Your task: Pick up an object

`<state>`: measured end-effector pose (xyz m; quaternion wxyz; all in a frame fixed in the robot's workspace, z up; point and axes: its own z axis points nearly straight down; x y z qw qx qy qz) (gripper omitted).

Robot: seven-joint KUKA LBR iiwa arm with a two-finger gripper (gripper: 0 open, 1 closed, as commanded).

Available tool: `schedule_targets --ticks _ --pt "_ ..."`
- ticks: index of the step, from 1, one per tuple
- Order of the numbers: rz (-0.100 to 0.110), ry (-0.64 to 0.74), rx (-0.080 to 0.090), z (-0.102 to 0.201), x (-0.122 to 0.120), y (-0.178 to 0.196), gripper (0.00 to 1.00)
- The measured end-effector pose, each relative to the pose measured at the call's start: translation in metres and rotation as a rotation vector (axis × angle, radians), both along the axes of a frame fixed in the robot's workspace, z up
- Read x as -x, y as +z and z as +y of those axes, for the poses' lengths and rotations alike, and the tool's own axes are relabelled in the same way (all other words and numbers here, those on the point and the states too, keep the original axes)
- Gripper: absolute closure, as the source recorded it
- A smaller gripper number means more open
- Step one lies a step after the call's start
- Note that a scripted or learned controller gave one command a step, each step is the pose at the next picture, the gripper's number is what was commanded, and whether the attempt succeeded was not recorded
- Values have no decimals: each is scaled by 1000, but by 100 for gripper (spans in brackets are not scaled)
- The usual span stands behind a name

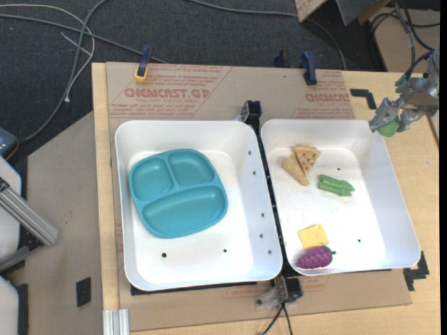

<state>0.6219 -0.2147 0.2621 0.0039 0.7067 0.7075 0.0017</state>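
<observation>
**Gripper waits off the bin, pick not begun**

Your gripper point(388, 119) hovers over the right bin's point(391, 187) far corner; whether it's open, you cannot tell. The green toy point(336, 185) lies nearest, mid-bin. Next, judge: swing inward and descend over it.

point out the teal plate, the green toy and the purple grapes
teal plate point(179, 192), camera view, on the ridge between its compartments
green toy point(336, 185), camera view, middle of its body
purple grapes point(314, 257), camera view, centre of the bunch
</observation>
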Motion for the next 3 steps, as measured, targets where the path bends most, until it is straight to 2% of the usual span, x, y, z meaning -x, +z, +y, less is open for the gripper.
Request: schedule_targets --ticks 2,3 --pt "10 4 -6 89 36 8 100" --pt "12 5 -7 148 55 -5 100"
